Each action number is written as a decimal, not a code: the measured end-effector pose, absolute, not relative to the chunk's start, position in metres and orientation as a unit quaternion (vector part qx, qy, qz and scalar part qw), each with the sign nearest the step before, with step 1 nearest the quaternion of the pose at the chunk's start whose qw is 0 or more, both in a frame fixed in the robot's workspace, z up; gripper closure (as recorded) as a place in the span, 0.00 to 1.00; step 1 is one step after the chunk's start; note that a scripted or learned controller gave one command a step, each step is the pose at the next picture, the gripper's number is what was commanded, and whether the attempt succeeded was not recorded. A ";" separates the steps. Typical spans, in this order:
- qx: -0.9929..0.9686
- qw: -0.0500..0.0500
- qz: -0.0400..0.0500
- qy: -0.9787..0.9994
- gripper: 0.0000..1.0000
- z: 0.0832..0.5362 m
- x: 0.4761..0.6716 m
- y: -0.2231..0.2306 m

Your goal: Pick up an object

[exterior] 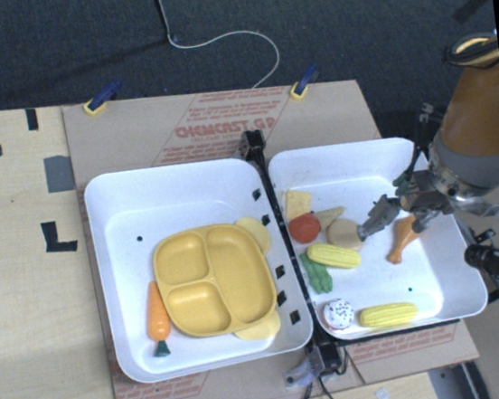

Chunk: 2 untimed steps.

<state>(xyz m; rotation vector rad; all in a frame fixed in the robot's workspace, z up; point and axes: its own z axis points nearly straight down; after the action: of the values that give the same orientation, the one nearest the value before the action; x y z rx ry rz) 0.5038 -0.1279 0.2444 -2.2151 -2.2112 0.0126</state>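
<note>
Toys crowd the right bin, and the gripper hangs low over its middle, dark fingers splayed and holding nothing, pointing toward the beige lump just to its left. An orange drumstick-shaped piece lies just under and beside the fingers, apart from its neighbours; that looks the easiest target. To take it well, I judge the gripper should centre over the narrow shaft, turn so the fingers straddle it across its width, descend until the tips reach the bin floor, then close and lift straight up.

The beige lump is the harder choice: it touches a red tomato and sits just above a yellow corn cob, so fingers coming down there would likely nudge a neighbour or pinch two things at once. A green vegetable lies beside the cob, a pale yellow wedge sits near the divider, and a white speckled ball and a second corn cob rest along the near wall, well clear of the drumstick.

The left bin holds a yellow divided plate with a toy carrot beside it; both are far from the arm's reach now. Both bins sit on cardboard on the counter
</note>
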 end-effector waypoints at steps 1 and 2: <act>-0.707 0.001 0.000 -0.708 0.00 0.250 0.506 -0.128; -0.707 0.003 0.003 -0.707 0.00 0.185 0.505 -0.127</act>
<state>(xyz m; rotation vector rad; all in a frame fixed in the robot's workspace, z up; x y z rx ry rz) 0.5046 -0.1266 0.1855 -2.2158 -2.2176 0.0078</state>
